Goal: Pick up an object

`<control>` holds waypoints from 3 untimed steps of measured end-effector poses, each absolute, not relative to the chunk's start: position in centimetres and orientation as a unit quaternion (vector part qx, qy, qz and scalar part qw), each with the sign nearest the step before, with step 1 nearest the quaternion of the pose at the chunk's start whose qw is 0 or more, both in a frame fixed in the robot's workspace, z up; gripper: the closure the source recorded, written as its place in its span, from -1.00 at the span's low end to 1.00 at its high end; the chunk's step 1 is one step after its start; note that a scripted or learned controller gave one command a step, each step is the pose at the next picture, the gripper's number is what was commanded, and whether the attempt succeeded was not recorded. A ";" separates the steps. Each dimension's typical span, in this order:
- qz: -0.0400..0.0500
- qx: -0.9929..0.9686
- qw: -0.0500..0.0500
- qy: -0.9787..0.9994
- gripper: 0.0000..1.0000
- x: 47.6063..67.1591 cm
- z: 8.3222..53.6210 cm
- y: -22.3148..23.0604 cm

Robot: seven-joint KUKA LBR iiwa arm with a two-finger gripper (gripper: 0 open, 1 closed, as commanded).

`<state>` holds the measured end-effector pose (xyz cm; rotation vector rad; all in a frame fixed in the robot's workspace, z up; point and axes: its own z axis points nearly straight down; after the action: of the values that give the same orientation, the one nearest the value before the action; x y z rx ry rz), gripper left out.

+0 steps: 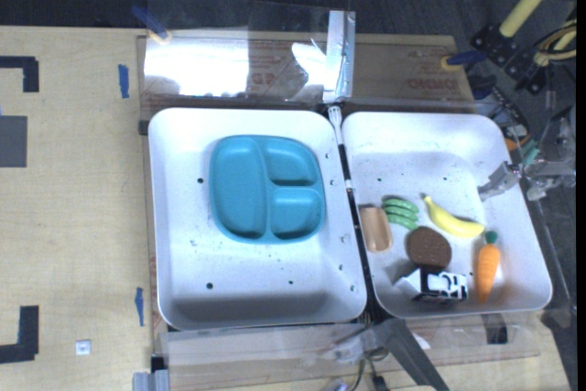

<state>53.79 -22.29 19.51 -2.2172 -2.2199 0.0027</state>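
With nothing yet lifted, the gripper [509,176], jaws' state impossible to tell, sits at the right white bin's [403,137] far-right rim, needing to descend onto the yellow plastic banana [452,220].

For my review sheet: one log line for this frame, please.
gripper: over right bin's edge, holding nothing | banana, carrot: in bin | blue tray: left bin

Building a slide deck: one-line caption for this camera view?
Blue divided plate in the left bin; toy banana, carrot and other play food in the right bin.
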 end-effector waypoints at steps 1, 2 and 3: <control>-0.006 -0.708 -0.007 -0.707 -1.00 54.7 10.4 -20.4; -0.001 -0.701 -0.004 -0.713 -1.00 52.0 8.6 -17.2; -0.003 -0.684 -0.004 -0.729 -1.00 48.4 8.7 -15.4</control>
<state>48.35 -15.38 8.67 -2.1560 -2.2968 -0.0083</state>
